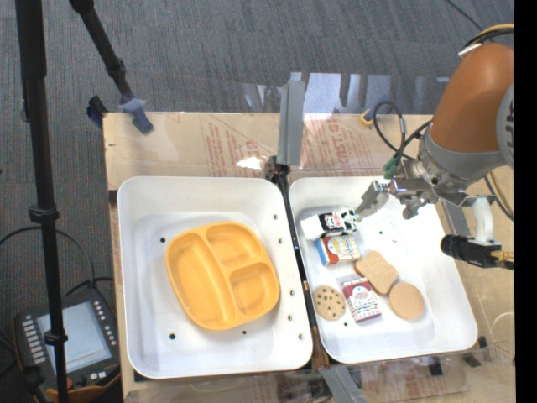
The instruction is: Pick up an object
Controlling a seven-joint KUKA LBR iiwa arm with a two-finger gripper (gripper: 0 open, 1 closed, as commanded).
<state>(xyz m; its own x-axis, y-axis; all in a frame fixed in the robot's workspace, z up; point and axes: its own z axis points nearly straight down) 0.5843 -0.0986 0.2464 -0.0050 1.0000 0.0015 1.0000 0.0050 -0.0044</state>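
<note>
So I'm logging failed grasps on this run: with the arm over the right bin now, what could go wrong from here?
The small items lie packed close: the cow-print carton touches the orange-and-blue carton, and the bread slice overlaps the round tan piece. A descent there may nudge or catch two at once. The gripper hangs near the bin's far wall, so a low approach could clip it.

Arm (470,99) reaching from right, end effector (388,193) low
</note>
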